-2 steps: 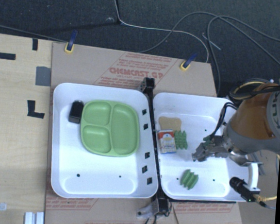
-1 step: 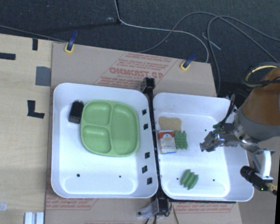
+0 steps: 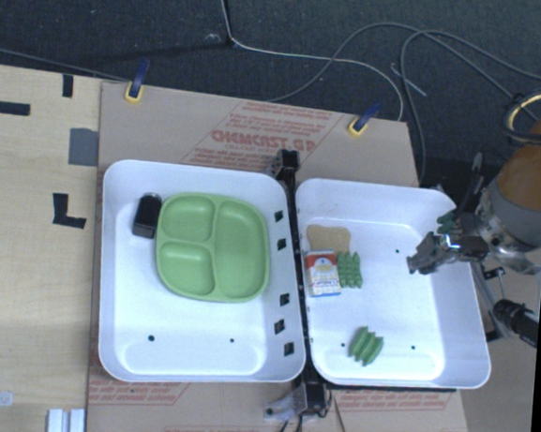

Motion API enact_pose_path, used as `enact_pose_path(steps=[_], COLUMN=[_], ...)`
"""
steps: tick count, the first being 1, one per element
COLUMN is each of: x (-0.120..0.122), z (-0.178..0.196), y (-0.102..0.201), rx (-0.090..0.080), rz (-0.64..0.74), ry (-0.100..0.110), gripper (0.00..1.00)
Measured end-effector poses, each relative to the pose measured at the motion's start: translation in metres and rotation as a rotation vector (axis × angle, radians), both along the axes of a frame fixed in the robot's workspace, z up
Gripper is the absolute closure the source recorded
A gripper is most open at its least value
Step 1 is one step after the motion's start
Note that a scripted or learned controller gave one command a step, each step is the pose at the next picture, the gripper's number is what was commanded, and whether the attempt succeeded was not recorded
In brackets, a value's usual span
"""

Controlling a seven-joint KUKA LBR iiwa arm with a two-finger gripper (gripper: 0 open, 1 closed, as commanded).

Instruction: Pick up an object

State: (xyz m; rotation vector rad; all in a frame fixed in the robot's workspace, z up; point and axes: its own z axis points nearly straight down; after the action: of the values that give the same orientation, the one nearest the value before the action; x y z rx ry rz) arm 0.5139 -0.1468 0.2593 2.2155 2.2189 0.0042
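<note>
In the right bin point(image 3: 433, 300) lie a tan flat piece point(image 3: 328, 237), a small red and white carton point(image 3: 322, 272), a small green ridged object point(image 3: 350, 269) beside the carton, and another green ridged piece point(image 3: 366, 345) near the front. My gripper point(image 3: 424, 259) hangs over the right side of that bin, well to the right of these objects, with nothing seen between its fingers. The left bin point(image 3: 119, 329) holds a green divided plate point(image 3: 214, 247) and a black block point(image 3: 147, 215) at the plate's left.
The bins sit side by side on a cardboard sheet point(image 3: 259, 129) clipped at the back. Cables point(image 3: 379, 51) run across the dark surface behind. The arm's body point(image 3: 521, 199) stands at the right edge of the right bin.
</note>
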Motion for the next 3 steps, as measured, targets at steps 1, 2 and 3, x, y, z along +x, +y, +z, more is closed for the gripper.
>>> enact_pose_path(steps=[1,2,3], x=[0.000,0.006,-0.005], z=[0.013,0.007,0.005], y=[0.000,0.046,0.094], rx=[0.002,0.003,0.003], rz=[-0.001,0.004,0.004], ry=[0.006,0.007,0.008], gripper=[1.00,1.00,1.00])
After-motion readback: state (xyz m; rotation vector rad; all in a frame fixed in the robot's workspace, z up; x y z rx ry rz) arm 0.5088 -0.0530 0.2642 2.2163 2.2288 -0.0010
